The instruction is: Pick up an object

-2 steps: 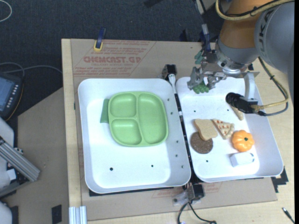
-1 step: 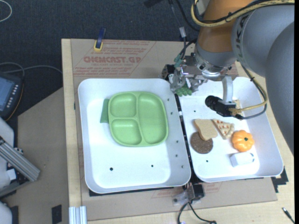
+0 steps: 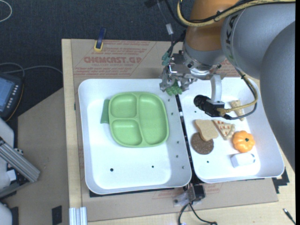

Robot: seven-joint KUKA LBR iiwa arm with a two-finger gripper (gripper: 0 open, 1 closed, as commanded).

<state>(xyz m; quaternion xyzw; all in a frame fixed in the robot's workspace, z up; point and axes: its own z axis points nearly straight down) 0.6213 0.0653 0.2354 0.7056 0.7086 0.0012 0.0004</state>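
Observation:
My gripper [image 3: 171, 86] hangs over the far end of the ridge where the two bins meet, just beyond the top right corner of the green divided plate [image 3: 138, 119] lying in the left bin [image 3: 93, 139]. A small green bit shows at its tip, and I cannot make out what it is. In the right bin [image 3: 262, 168] lie a tan bread slice [image 3: 205, 128], a brown round cookie [image 3: 202, 146], a pizza wedge [image 3: 224, 127], an orange fruit [image 3: 243, 141], a white block [image 3: 243, 160] and a pale toy piece [image 3: 236, 108].
The arm's grey body and orange band cover the far right part of the right bin. A cardboard sheet [image 3: 117, 57] lies under the bins, with a blue and yellow clip [image 3: 100, 40] at its far edge.

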